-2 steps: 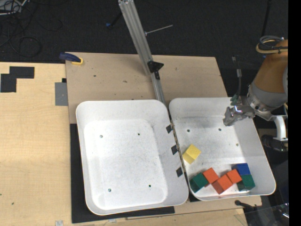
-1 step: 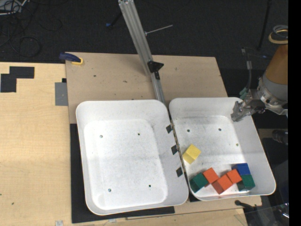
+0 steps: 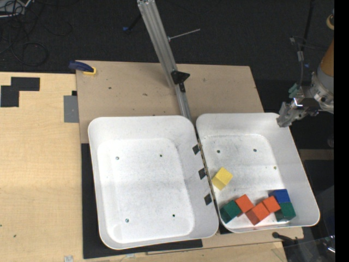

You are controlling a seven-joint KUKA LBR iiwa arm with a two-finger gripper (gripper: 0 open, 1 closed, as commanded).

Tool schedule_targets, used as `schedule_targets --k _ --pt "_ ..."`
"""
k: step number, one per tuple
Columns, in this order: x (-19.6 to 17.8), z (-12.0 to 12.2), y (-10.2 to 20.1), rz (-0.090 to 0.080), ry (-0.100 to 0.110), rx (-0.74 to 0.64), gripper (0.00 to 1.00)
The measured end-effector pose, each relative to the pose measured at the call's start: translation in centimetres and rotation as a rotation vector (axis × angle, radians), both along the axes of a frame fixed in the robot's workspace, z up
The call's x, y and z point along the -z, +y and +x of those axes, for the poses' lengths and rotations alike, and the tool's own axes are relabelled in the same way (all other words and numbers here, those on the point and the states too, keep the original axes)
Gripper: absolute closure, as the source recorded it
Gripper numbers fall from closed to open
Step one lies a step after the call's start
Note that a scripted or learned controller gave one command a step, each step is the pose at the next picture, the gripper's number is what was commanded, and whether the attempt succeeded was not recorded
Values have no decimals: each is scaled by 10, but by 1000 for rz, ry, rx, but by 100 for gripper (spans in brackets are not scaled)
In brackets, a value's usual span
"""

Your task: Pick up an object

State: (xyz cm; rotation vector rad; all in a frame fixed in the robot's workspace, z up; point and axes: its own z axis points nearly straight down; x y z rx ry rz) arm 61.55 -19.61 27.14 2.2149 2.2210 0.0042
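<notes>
The right bin (image 3: pixel 248 125) holds a yellow block (image 3: pixel 222 178) near its left wall. Along its near edge lie a green block (image 3: pixel 230 210), an orange block (image 3: pixel 244 203), a second orange block (image 3: pixel 262 210), a blue block (image 3: pixel 281 196) and a dark green block (image 3: pixel 286 211). My gripper (image 3: pixel 287 114) hangs at the far right corner of that bin, just outside its rim and well away from the blocks. Nothing shows between its fingers.
The left bin (image 3: pixel 103 132) lies beside the right one, with black clips (image 3: pixel 201 172) on the shared wall. A slanted metal rail (image 3: pixel 163 48) rises behind the bins. A blue and yellow tool (image 3: pixel 82 67) rests on the bench's far left corner.
</notes>
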Motion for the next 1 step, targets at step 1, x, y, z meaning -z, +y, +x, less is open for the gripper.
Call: schedule_targets --k 1 --pt "1 -20 56 4 8 -2 100"
